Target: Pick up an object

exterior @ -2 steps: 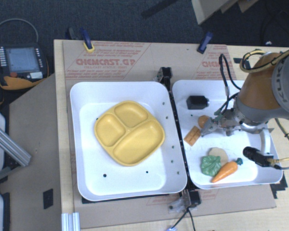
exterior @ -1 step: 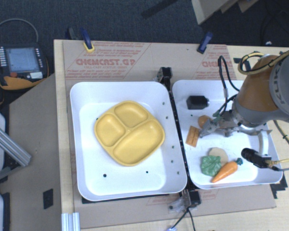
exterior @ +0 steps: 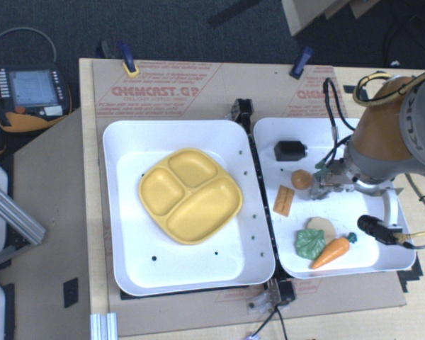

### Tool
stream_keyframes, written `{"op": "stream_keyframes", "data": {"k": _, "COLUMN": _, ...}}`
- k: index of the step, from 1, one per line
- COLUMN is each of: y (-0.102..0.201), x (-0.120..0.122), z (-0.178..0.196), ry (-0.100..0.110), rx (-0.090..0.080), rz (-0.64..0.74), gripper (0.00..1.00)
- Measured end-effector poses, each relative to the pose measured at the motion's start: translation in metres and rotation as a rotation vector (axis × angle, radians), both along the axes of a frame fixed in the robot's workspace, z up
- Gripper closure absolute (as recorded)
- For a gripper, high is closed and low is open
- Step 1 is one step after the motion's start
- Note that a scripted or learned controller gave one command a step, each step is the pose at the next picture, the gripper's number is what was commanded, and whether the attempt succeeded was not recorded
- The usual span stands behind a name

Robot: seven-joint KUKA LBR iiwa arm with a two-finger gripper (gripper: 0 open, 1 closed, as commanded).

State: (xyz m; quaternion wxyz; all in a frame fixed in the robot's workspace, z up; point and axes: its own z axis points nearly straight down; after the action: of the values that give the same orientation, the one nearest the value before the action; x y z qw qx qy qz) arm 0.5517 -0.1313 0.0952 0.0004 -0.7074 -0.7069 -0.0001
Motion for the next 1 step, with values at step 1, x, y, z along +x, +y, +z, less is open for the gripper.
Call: {"op": "stream_keyframes", "data": {"k": 1, "y": 0.0049, "x": 0.0092, "z": 0.0586, "ry": -0.008, "rx": -0.003, "rz": 0.002, "gripper": 1.0}}
